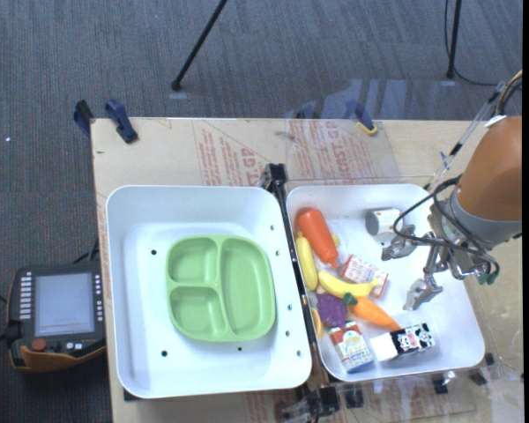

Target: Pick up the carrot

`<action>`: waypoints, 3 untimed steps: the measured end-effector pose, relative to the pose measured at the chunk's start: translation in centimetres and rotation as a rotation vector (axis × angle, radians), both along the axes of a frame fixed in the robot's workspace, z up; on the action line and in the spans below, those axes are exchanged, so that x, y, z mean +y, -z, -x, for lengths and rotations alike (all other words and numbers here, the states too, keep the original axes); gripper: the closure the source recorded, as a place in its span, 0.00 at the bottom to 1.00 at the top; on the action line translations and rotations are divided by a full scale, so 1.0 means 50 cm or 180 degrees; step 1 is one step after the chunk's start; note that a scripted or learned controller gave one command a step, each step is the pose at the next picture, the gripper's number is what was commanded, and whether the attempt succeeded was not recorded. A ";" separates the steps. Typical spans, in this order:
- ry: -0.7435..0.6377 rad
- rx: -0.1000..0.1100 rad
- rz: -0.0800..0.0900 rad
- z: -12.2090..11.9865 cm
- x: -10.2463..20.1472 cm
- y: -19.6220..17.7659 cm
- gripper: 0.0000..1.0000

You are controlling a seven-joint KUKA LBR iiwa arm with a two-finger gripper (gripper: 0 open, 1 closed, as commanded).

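My one fixed camera looks down at a slant on the cardboard-topped bench (203, 148) and both shallow white bins.

Arm (498, 179) enters from right, wrist bent down; jaws seemingly spread.

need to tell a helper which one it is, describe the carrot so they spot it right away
Look in the right bin, toward its front. The carrot lies slanted beside the purple grapes, under the banana: small, tapered, orange with a green top.
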State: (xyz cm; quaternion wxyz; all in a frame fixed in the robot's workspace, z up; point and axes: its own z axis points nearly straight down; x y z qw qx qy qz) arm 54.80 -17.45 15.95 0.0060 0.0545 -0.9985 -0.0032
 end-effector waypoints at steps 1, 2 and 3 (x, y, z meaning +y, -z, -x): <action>-0.0067 -0.0086 0.0017 0.080 0.019 0.139 0.00; 0.0148 -0.0145 0.0031 0.099 0.053 0.131 0.00; 0.0130 -0.0112 0.0024 0.101 0.058 0.115 1.00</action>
